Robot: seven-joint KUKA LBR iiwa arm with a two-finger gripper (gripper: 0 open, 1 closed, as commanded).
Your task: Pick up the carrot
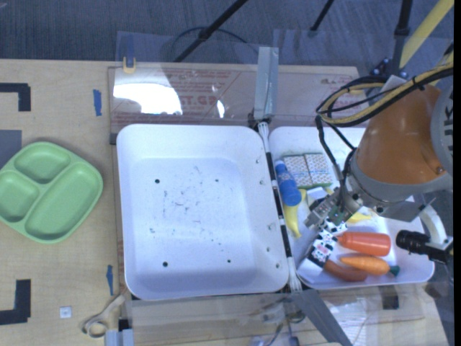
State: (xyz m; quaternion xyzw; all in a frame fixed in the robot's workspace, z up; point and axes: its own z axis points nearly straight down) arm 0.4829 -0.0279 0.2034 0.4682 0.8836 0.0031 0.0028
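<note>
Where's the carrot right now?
The carrot lies in the right bin, near its front edge, just below an orange-red toy and beside a brown sausage-like piece, below the claw.

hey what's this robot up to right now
A KUKA arm reaches into the right bin with its gripper low over a pile of toy food. The carrot lies near the bin's front edge, beside a red-orange piece, apart from the gripper. The left bin and a green divided plate sit aside.

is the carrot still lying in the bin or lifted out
Lying in the bin. The carrot rests flat on the floor of the right bin, beside other toys, below the end effector.
</note>
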